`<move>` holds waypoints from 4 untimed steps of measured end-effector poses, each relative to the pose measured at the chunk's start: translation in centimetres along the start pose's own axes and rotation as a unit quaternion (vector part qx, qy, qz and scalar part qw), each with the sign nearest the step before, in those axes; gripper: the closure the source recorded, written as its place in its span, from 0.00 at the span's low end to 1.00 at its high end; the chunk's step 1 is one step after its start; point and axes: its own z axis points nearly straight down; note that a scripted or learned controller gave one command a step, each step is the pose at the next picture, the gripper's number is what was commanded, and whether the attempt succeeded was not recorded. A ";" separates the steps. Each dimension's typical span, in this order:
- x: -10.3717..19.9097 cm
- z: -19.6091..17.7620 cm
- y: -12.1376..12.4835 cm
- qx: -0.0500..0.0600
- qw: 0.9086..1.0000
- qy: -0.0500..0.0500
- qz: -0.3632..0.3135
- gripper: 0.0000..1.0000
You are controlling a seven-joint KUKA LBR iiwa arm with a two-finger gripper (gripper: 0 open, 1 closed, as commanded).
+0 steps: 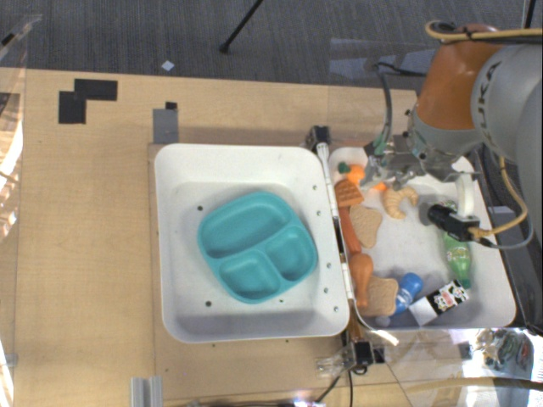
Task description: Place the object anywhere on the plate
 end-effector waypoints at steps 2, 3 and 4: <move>14.5 -2.6 -2.8 0.002 0.998 0.001 -0.061 1.00; 14.4 -2.7 -2.8 0.001 0.998 0.001 -0.060 0.00; 14.5 -3.8 -2.6 -0.001 0.998 0.001 -0.062 1.00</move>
